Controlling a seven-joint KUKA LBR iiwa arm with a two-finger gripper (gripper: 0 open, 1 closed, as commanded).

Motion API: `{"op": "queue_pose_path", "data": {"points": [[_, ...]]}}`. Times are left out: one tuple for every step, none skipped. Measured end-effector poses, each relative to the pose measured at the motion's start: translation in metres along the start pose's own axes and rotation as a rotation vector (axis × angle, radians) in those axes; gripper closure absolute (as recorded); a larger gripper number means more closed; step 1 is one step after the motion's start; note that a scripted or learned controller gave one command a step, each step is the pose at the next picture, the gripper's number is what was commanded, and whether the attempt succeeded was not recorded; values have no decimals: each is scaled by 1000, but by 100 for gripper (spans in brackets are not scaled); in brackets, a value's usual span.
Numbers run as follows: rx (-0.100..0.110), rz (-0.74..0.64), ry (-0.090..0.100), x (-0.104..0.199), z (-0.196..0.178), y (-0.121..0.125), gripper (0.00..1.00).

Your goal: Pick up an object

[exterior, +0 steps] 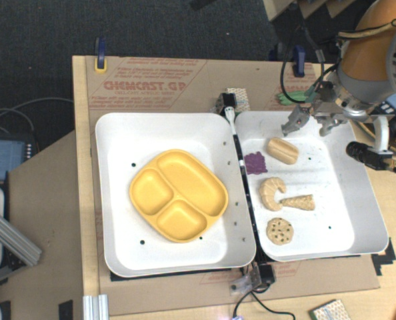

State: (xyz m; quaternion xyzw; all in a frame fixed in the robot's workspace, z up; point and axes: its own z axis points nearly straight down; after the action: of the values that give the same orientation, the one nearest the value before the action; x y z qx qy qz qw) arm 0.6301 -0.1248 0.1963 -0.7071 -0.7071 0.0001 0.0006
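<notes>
Bench: cardboard sheet (151,79) under two white bins.
Right bin (358,212): bread roll (283,151), purple piece (255,161), croissant (273,193), cone (298,202), cookie (279,231), lying near together.
Gripper (313,121): fingers spread, holding nothing, above the bin's far edge, near the roll.
Left bin (111,179): yellow divided plate (178,195).

Two bins sit side by side on the bench. The left bin (111,179) holds a tray (178,195) near its middle. In the right bin (358,212), a roll (283,151) lies far, grapes (255,161) to its left, a croissant (272,193) and cone (298,202) mid-bin, a cookie (279,231) nearest. The gripper (315,120) hangs over the far edge of the right bin.
</notes>
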Motion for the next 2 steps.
{"op": "queue_pose_path", "data": {"points": [[8, 1, 2, 11, 117, -55, 0], [-11, -5, -2, 33, 110, 41, 0]]}}
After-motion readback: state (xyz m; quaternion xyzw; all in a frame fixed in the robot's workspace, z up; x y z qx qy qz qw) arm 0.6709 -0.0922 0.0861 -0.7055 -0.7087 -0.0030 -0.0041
